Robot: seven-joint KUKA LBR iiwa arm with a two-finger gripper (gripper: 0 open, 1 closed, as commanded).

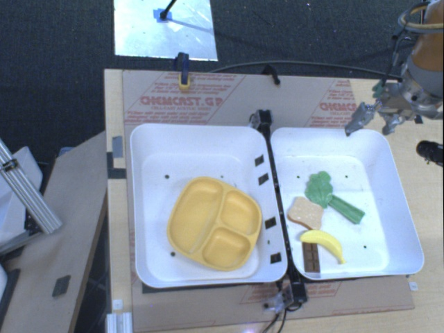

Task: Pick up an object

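Note:
In the right bin (pixel 399 186) lie a green broccoli toy (pixel 331 195), a tan slice of toast (pixel 306 214), a yellow banana (pixel 324 244) and a small brown bar (pixel 311 257), clustered left of centre. My gripper (pixel 373 122) hangs over the bin's far right rim, well clear of them. It is open, its two fingers spread, with nothing between them.
The left bin (pixel 149 186) holds a yellow divided plate (pixel 215 222). A black divider with clips (pixel 272 186) runs between the bins. Beyond the bench lies a shiny sheet (pixel 165 19). A grey metal bar (pixel 28 193) leans at the left.

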